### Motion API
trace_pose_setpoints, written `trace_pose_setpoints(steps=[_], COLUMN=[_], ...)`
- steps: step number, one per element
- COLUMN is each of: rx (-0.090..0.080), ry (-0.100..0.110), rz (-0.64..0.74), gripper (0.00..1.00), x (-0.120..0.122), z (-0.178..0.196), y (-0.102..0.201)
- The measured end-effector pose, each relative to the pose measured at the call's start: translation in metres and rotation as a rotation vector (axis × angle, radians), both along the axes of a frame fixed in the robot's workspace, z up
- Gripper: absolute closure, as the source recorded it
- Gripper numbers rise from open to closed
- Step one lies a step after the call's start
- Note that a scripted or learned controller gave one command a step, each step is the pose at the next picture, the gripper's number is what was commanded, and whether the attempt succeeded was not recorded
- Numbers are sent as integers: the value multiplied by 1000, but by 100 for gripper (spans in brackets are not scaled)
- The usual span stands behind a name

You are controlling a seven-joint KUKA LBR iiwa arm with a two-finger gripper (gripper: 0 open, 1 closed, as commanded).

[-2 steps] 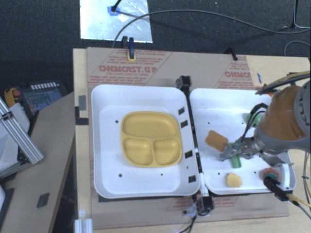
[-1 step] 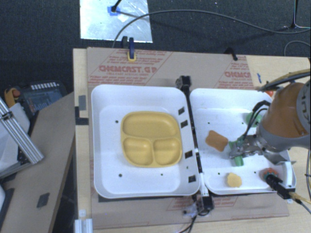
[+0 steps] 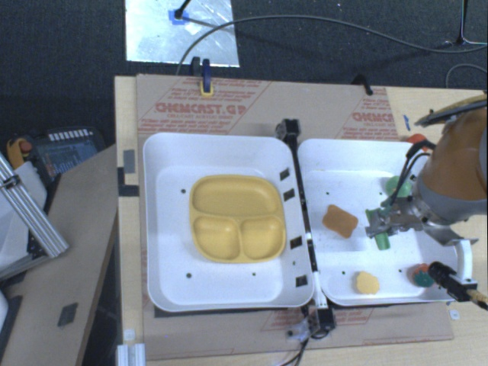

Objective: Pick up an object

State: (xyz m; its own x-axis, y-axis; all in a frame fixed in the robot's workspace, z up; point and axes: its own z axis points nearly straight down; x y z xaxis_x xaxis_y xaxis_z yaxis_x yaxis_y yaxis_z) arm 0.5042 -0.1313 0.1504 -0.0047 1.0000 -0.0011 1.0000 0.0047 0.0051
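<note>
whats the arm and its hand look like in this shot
The arm enters from the right as a bulky rounded body, orange-brown on top and grey lower down near the wrist. Dark cables loop along its left side. The hand is a small, boxy grey metal assembly with green showing at its tip. No markings are legible.

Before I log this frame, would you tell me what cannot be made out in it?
- End effector, camera view: whether it grips the green object beneath it; the wrist covers the fingers.
- Green object: its shape, partly covered by the end effector and arm.
- Small orange and teal item in the right bin: too small and partly behind a black part of the arm.
- Arm: cut off by the right edge.
</note>
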Motion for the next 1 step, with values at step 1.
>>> trace_pose_setpoints(steps=[1], rx=[-1], ry=[-1], rz=[-1], gripper=[100], x=[7], z=[45], y=[-3])
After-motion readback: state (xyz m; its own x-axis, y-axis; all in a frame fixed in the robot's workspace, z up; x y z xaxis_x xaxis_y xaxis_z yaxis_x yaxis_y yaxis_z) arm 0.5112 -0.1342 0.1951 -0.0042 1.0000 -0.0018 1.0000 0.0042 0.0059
